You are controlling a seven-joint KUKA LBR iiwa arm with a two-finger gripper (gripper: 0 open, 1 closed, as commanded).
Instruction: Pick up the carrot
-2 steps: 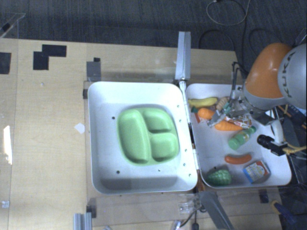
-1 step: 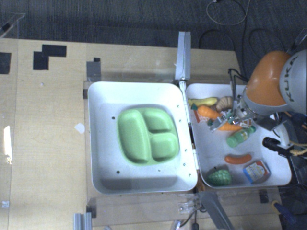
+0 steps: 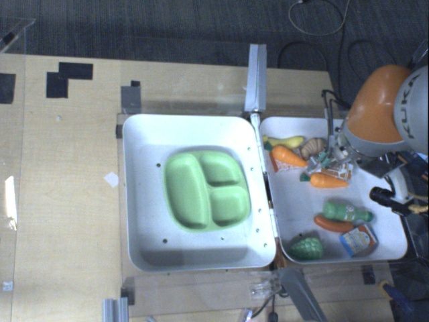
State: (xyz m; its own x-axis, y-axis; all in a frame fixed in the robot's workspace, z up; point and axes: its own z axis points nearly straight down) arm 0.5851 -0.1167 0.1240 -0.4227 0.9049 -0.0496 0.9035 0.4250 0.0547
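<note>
In the camera view the grey arm [image 3: 395,113], with its orange band, reaches in from the right over the right-hand white bin [image 3: 395,247], and its claw [image 3: 333,161] hangs low in that bin's upper middle, among the toy foods. Whether the claw is apart or together I cannot tell, since its tip blurs into the clutter beneath it. Just below the claw, touching or nearly touching its tip, lies one carrot [image 3: 328,180], lengthwise across the bin. A second carrot [image 3: 288,156] lies to the claw's left, tilted, near the bin's left wall. Above that one and up-left of the claw sits a yellow banana [image 3: 287,141], and just left of the claw is a brownish piece [image 3: 312,147] that is too small to name. Well below the claw lie a green bottle [image 3: 347,212] and, just beneath that, a red-orange sausage shape [image 3: 333,224]. Further down are a dark green lumpy vegetable [image 3: 307,247] and a small blue carton [image 3: 357,240]. Far to the claw's left, the other white bin [image 3: 144,247] holds a green divided tray [image 3: 206,188] with three compartments. Both bins rest on the pale wooden worktop [image 3: 60,200].
</note>
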